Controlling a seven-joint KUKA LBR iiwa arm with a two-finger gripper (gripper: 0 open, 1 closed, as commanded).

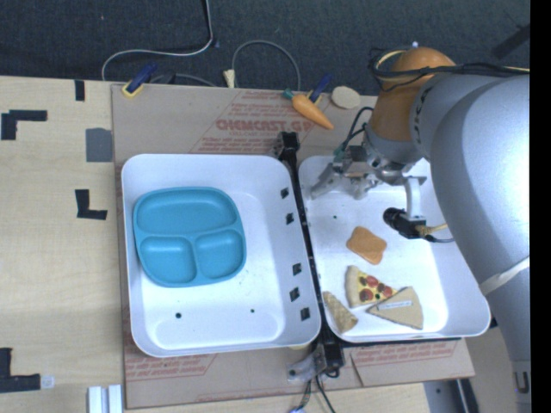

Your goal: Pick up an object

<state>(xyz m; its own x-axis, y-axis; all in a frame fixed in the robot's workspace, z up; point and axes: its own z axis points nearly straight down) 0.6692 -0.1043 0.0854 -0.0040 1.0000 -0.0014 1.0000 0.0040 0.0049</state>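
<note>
The gripper (344,179) hangs over the far end of the right bin (448,312), whether gripping anything I cannot tell, and the nearest candidate, the orange bread piece (367,244), lies just beyond it toward the near rim, apart from it.

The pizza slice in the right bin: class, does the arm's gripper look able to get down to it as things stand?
Probably yes. The pizza slice lies flat and uncovered in the right bin, and the gripper sits over the same bin's far end. An orange piece and a tan wedge lie close beside it.
</note>
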